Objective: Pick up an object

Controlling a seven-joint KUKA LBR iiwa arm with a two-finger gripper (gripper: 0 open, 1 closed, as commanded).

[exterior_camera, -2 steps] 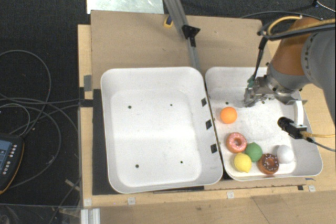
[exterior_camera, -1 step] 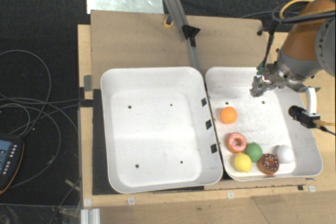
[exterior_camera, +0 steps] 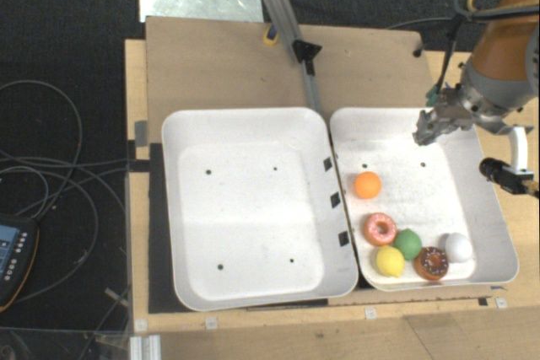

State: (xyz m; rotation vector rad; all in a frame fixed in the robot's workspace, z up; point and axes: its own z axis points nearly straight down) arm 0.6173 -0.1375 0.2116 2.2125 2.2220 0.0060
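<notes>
Nearest the camera, along the front edge of the right shallow white plastic bin (exterior_camera: 485,206), lies a cluster of small toy foods: a yellow lemon-shaped piece (exterior_camera: 390,261), a round green ball (exterior_camera: 408,243), a brown chocolate-frosted doughnut (exterior_camera: 432,263), a white ball (exterior_camera: 458,247) and a pink-frosted doughnut (exterior_camera: 380,228), all touching or just beside one another. A little farther back, alone near the bin's left wall, sits a small orange ball (exterior_camera: 367,185). The left shallow white plastic bin (exterior_camera: 245,206) lies beside it on the brown wooden surface (exterior_camera: 219,63).

Farthest back, over the right bin's rear right corner, hangs the dark two-finger gripper (exterior_camera: 429,129) on the grey and orange arm. Whether it is spread or closed cannot be told; nothing shows between its tips.

The pick seems not yet made: every piece rests in the bin. The orange ball is the closest candidate, forward and left of the gripper but apart from it; the cluster lies well apart.
</notes>
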